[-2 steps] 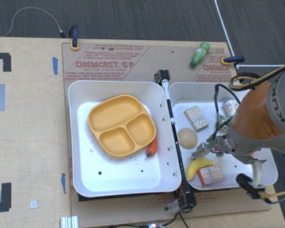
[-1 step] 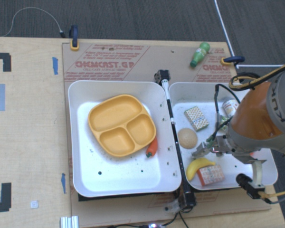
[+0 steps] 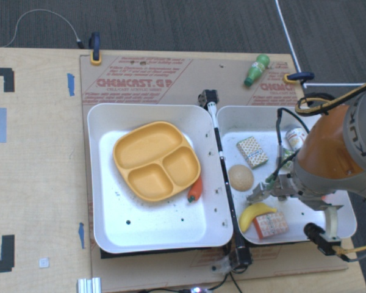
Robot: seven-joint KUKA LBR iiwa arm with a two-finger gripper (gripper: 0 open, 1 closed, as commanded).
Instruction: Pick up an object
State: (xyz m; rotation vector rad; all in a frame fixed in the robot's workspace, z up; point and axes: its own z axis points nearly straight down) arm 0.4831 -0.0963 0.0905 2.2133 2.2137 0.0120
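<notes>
Two white bins side by side on the bench; left bin point(image 3: 104, 182) holds a yellow three-compartment plate point(image 3: 157, 160), tilted a little in the frame, with a small carrot point(image 3: 195, 190) touching its lower right edge.

Right bin point(image 3: 251, 116) holds a patterned small box point(image 3: 252, 151) near its upper middle; a beige egg-like ball point(image 3: 240, 177) just below it; a banana point(image 3: 255, 214) near the front wall; a red-and-white box point(image 3: 270, 224) touching the banana's right side; a small can or jar point(image 3: 294, 138) partly hidden by the arm.

Arm enters from the right, orange band over the right bin; gripper point(image 3: 265, 190) low between the ball and the banana; cannot tell how far it is open, and nothing is seen in its grasp.

Green bottle point(image 3: 257, 69) lies on the board behind the bins, well apart from them.
</notes>
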